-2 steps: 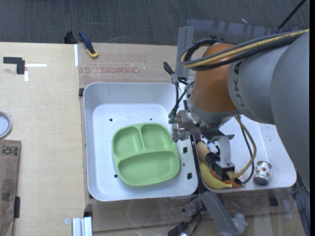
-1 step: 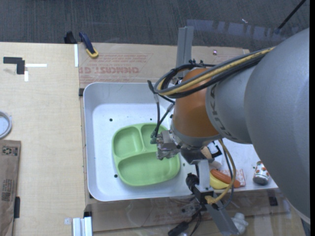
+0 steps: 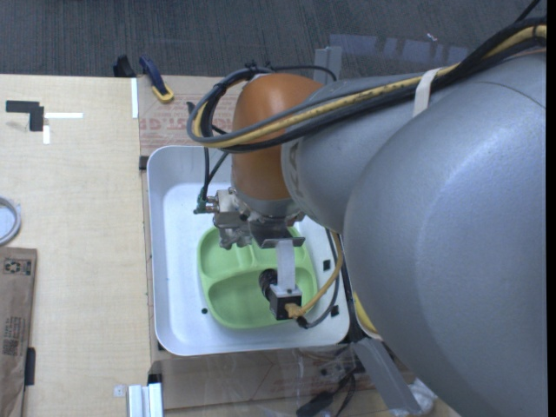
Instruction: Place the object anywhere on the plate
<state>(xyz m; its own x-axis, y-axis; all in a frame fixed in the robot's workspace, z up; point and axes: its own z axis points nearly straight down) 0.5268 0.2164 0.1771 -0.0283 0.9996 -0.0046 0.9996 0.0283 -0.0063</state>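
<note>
A light green plate (image 3: 230,298) with divided compartments lies in the white bin (image 3: 174,233), toward its right and near side. My gripper (image 3: 252,237) hangs low over the plate's upper compartments, below the orange wrist band (image 3: 265,137). The gripper's metal body hides what lies under it. The plate's large near compartment, where it shows, holds nothing. The arm hides the right part of the plate and the bin.
The grey arm (image 3: 452,207) covers the whole right side of the view. Left of the bin is bare wooden bench (image 3: 69,189) with a tape roll (image 3: 5,221), a brown paper packet (image 3: 14,320) and a black bracket (image 3: 26,111). A blue and yellow clamp (image 3: 155,78) lies behind the bin.
</note>
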